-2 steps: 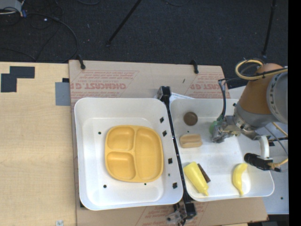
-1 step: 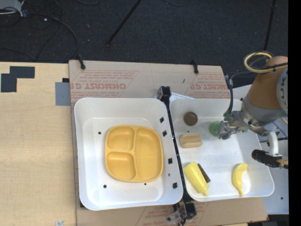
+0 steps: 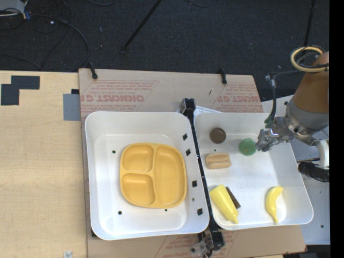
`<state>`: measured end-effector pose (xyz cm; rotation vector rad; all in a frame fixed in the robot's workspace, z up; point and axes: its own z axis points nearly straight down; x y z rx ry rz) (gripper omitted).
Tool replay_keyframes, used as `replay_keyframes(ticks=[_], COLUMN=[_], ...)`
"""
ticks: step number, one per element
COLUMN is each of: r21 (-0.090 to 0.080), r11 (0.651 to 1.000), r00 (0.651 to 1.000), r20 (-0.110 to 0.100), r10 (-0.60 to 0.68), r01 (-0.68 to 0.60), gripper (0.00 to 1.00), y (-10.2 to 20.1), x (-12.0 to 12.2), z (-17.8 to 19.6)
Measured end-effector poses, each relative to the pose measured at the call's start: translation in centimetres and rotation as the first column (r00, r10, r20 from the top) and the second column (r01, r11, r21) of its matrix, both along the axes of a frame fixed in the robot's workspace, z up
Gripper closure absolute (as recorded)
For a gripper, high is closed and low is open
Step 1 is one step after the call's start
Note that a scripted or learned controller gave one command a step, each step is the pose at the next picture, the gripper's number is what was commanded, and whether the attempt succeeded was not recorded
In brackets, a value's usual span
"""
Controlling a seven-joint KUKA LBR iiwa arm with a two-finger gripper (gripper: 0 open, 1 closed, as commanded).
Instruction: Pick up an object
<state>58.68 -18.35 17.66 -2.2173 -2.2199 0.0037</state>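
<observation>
The right bin (image 3: 285, 171) holds a green ball (image 3: 247, 147), a brown round object (image 3: 217, 135), a tan block (image 3: 217, 160), a yellow bottle-like object (image 3: 224, 202) with a dark piece beside it, and a yellow banana (image 3: 274, 202). My gripper (image 3: 264, 140) hangs low at the bin's far right side, just right of the green ball and close against it. Whether anything sits between its tips is too small to make out.
The left bin (image 3: 102, 144) carries a yellow divided plate (image 3: 153, 175). A black divider (image 3: 194, 165) separates the two bins. Cardboard lies under the bins, and a wooden bench surface stretches to the left. Cables and the arm's body occupy the right side.
</observation>
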Motion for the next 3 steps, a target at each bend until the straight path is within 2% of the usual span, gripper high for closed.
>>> replay_keyframes(ticks=[2, 3], r21=[0.000, 0.002], r11=[1.000, 1.000], r00=[1.000, 1.000], r20=[0.000, -0.006], r10=[0.001, 0.003], r01=[-0.001, -0.003], gripper=[1.00, 1.00], y=[-0.4, 4.9], x=[-0.4, -1.2], z=[6.6, 5.1])
